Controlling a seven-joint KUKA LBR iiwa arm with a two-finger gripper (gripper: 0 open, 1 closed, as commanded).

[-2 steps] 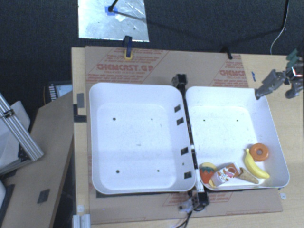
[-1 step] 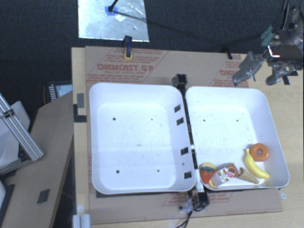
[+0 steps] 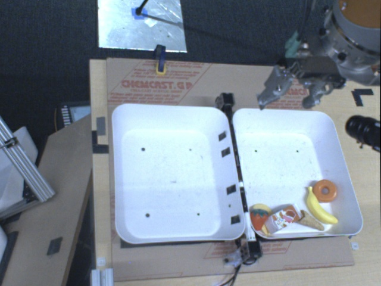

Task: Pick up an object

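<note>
I count two white bins (image 3: 178,115), and in the right one, one banana (image 3: 319,208), one orange doughnut (image 3: 325,190), one tomato (image 3: 259,215) and one small packet (image 3: 283,217).

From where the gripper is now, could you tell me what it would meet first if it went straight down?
Probably the far rim of the right bin or the cardboard sheet behind it; the gripper hangs there, depth unclear.
</note>
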